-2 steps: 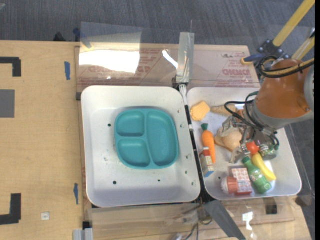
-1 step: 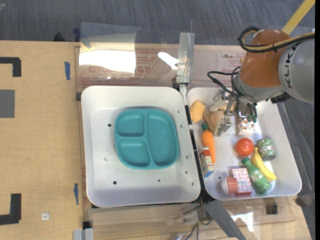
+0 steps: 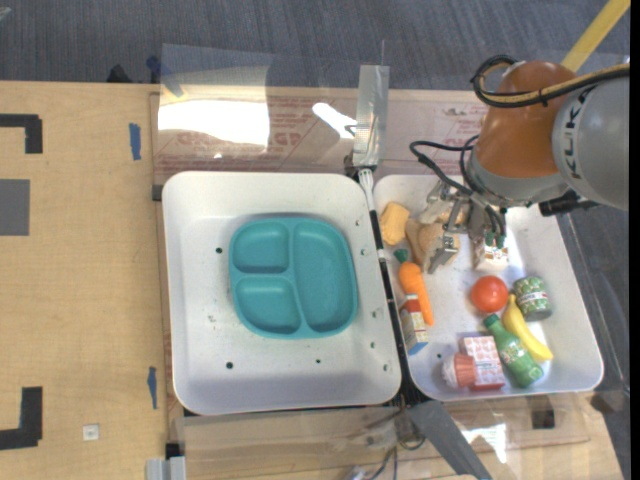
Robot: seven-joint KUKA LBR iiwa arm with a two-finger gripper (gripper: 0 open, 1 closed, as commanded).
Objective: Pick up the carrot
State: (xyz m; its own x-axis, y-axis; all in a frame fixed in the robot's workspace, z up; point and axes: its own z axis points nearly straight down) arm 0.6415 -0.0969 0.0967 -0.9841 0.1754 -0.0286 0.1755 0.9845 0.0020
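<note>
Orange against white plastic, the carrot (image 3: 415, 290) lies along the left wall of the right-hand bin (image 3: 578, 298), its thick end up near a yellowish, potato-like lump (image 3: 395, 222) and its tip pointing down toward a small packet (image 3: 412, 325) tucked against the same wall. Seen from the overhead camera, the grey KUKA arm (image 3: 560, 138) reaches in from the right with its gripper (image 3: 452, 240) hovering over the upper part of that bin, just up and to the right of the carrot and apart from it. Its fingers look spread and grasp nothing, though cables and shadow blur the tips.

A clean pick likely calls for shifting the gripper down and left until it sits over the carrot's middle, turning the fingers across the narrow width, and dropping straight in. The bin wall on one side and the lump above leave little room, so a finger may catch the rim or nudge a neighbour.

Elsewhere in the right bin sit a tomato (image 3: 489, 294), a banana (image 3: 526, 332), a green bottle (image 3: 515, 352), a green-labelled can (image 3: 532, 297), a red-and-white carton (image 3: 481, 357) and a small white box (image 3: 492, 256). The left bin (image 3: 190, 298) holds a teal divided plate (image 3: 295, 276), its three compartments bare.
</note>
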